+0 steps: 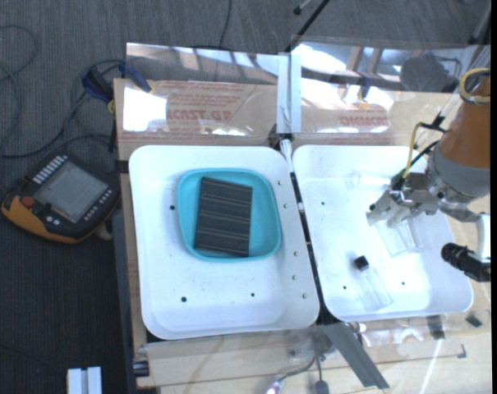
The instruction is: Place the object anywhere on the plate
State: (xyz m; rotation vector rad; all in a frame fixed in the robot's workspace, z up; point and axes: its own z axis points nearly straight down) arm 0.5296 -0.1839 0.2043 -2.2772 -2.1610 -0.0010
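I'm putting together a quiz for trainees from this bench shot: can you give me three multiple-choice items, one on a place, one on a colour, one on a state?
1. Where is the dark ribbed block?
A. On the plate in the left bin
B. On the floor of the right bin
C. On the bench in front of the bins

2. What colour is the plate?
A. Red
B. Teal
C. Yellow

3. Where is the pincer now?
A. Above the plate
B. Above the right bin
C. Above the handheld pendant

Answers: 1 A, the block lies flat inside the plate's rim. 2 B, the plate is teal against the white left bin. 3 B, the pincer hangs over the right bin, apart from the small clear bottle with a black cap.
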